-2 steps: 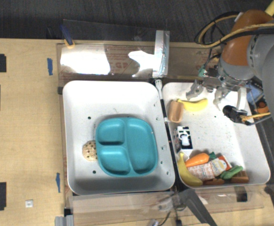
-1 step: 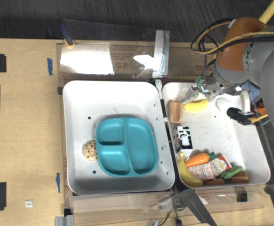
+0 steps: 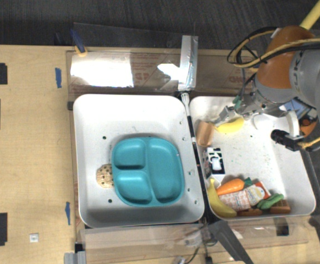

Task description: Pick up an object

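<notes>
My gripper (image 3: 231, 113) reaches into the back of the right bin (image 3: 270, 147) from the right, under the grey arm with its orange band (image 3: 280, 59). It sits just above and touching the top edge of a yellow lemon-like object (image 3: 230, 127). A tan cylinder (image 3: 204, 133) lies just left of that, against the bin's left wall. At the front of the bin lie a banana (image 3: 217, 201), a carrot (image 3: 230, 186), a printed packet (image 3: 249, 197) and a green item (image 3: 270, 201). A small black-and-white object (image 3: 215, 160) lies mid-left.
The left bin (image 3: 88, 125) holds a teal divided plate (image 3: 147, 170) with a cookie (image 3: 104, 175) at its left edge. A black cable-like part (image 3: 285, 139) hangs over the right bin's right side. Clear plastic sheeting (image 3: 132, 70) stands behind the bins.
</notes>
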Tool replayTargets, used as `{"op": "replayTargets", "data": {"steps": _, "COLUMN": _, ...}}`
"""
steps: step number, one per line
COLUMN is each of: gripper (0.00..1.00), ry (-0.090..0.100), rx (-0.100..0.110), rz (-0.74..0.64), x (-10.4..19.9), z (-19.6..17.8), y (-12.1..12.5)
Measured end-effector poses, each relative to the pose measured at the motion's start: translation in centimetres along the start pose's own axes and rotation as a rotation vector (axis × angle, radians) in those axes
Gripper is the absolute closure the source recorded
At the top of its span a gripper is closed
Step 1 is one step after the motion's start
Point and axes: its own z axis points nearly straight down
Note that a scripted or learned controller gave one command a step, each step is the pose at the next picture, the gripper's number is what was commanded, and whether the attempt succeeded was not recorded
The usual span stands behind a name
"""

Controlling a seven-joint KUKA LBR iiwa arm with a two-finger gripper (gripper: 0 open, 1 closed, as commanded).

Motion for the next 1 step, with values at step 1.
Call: {"op": "replayTargets", "data": {"steps": 1, "gripper": 0.0, "ry": -0.001, "rx": 0.004, "rz": 0.173, "x": -3.15, "z": 0.04, "y": -1.0}}
